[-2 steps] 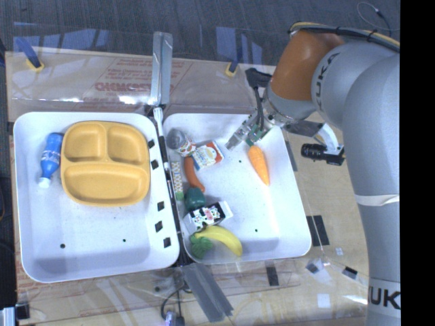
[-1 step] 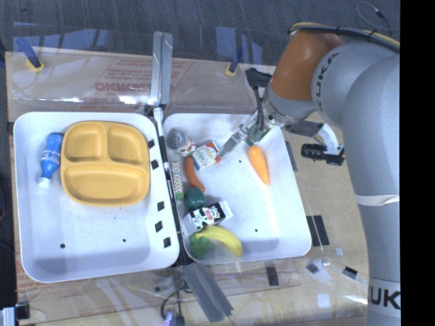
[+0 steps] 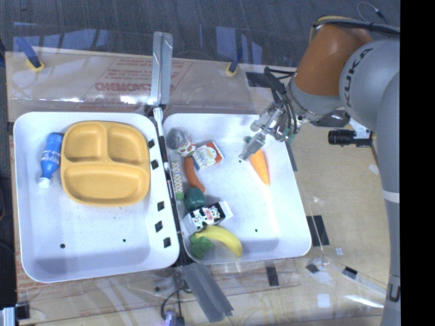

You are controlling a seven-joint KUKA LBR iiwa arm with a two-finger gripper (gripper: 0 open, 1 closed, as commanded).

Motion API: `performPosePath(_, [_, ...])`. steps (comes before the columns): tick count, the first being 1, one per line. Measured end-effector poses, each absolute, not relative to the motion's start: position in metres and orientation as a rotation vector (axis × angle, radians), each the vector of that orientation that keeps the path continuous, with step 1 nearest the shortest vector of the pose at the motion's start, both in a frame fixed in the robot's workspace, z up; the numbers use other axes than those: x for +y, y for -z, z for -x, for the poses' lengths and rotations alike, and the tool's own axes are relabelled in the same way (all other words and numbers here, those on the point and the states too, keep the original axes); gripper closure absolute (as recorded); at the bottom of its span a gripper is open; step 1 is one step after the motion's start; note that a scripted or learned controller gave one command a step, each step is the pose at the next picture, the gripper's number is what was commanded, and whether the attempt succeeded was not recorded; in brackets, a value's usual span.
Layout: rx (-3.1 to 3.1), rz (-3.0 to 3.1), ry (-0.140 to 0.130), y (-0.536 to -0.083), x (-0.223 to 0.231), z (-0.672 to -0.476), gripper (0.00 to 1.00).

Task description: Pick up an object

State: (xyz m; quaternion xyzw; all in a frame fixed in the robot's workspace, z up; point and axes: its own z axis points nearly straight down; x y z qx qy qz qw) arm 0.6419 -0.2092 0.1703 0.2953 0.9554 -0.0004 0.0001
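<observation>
Bins (image 3: pixel 285 243) – smooth white plastic; yellow tray (image 3: pixel 105 161) – matt plastic.

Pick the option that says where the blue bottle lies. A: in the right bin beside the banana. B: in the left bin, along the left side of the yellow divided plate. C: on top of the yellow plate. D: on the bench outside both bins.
B: the blue bottle lies on the floor of the left bin, just left of the yellow divided plate, not on it.
</observation>
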Motion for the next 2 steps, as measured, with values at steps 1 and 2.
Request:
performPosePath(1, [2.991,-0.958,0.002,-0.0906,-0.2080,-0.6336,0.00])
performPosePath(2, [2.994,-0.949,0.001,-0.0987,-0.2067,-0.6350,1.00])
